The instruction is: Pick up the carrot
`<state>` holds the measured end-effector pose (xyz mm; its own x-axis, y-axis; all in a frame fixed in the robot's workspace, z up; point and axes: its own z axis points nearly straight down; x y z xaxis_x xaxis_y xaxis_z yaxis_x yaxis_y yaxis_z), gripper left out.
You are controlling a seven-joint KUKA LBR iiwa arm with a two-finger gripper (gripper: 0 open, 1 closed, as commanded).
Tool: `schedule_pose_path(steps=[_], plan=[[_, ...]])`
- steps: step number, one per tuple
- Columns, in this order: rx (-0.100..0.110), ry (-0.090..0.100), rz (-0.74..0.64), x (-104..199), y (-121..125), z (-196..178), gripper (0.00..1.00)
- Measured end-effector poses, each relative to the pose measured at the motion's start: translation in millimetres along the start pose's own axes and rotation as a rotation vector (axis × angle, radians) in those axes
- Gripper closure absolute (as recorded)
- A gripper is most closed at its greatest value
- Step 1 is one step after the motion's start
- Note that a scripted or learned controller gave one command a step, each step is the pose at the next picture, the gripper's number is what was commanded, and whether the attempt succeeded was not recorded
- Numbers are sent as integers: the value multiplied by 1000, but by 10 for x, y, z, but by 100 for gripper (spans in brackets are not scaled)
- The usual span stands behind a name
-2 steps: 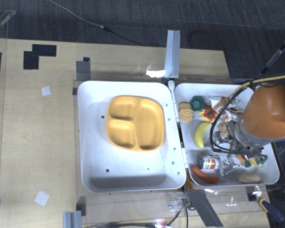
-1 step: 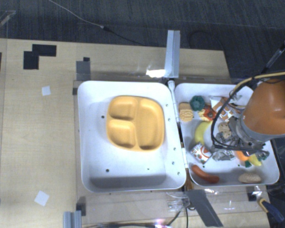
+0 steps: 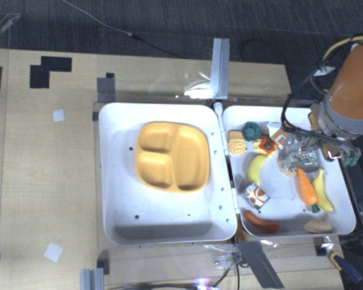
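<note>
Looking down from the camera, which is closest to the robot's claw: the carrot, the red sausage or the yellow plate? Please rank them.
From the gripper:
1. Carrot, just below it, right bin.
2. Red sausage, that bin's lower left.
3. Yellow plate, left bin.

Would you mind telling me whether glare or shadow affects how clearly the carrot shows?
In the camera view, the carrot is evenly lit and sharp; glare sits on the bench above the bins, and the gripper looks slightly blurred.

I record an orange carrot with green tip, two yellow bananas, a yellow-ochre plate, white bins, pale wood surface.
</note>
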<state>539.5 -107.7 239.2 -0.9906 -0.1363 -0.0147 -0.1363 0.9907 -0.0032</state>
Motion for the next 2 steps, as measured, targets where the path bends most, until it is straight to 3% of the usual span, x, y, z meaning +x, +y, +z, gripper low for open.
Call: schedule_pose_path(steps=[1,2], plan=[[-4,8,-50,355,354,465,100],[-5,9,-465,415,60,951,100]])
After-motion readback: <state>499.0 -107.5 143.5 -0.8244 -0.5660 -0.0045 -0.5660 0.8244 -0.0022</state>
